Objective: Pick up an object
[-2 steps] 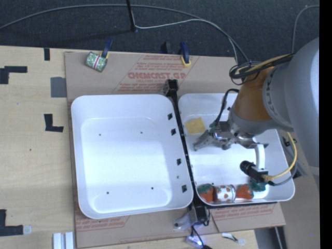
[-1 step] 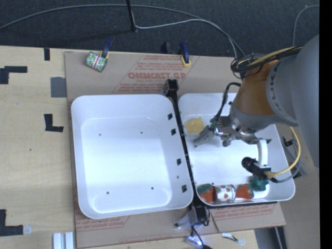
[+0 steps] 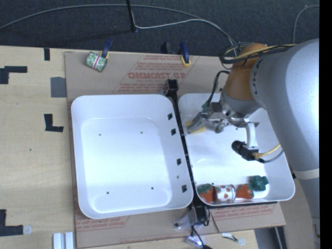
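A: What does the camera view give you right now?

B: I'm looking down at a slant on a tabletop [image 3: 31, 154] that carries two shallow white bins side by side. The left bin [image 3: 78, 154] sits toward the tabletop's middle. The right bin [image 3: 282, 178] holds the arm's tool [image 3: 207, 119], which hangs low over the bin's far left part, near the divider between the bins. I can't tell whether the tool is apart or together; its tip blurs into a yellowish piece there, and I see nothing clearly caught in it.

A: And the things to pick?

B: They lie in a row along the right bin's near edge: an orange-and-green toy [image 3: 207, 192], a small white can with red spots [image 3: 224, 193], another orange piece [image 3: 245, 192], and a green lump [image 3: 258, 181] at the near right corner. All are well apart from the tool.

A: So how far along?

B: By my judgement, nothing is lifted yet; the grasp and the raise are left.

A: Any writing?

B: Red print on the cardboard sheet [image 3: 150, 77] beyond the bins, too soft to read. A small green-patterned box [image 3: 96, 61] lies at its far left corner.
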`<state>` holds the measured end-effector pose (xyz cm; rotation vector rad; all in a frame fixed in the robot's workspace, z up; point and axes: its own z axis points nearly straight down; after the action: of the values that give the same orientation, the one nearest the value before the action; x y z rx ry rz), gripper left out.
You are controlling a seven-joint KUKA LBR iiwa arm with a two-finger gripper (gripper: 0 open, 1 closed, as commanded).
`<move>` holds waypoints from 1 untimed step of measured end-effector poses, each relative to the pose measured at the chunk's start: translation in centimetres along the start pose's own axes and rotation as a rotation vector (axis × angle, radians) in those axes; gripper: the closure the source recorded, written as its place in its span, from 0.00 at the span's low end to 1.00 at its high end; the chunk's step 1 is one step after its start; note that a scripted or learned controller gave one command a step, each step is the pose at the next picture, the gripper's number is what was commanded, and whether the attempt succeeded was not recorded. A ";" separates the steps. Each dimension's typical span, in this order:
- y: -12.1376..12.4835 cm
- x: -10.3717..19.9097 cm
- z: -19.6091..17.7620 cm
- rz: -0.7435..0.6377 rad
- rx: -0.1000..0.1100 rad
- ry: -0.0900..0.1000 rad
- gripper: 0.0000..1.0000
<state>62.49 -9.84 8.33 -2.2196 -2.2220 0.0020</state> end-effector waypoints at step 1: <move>0.7 -4.6 -1.6 0.003 -0.002 -0.001 0.00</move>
<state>63.17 -14.44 9.91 -2.2248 -2.2196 0.0010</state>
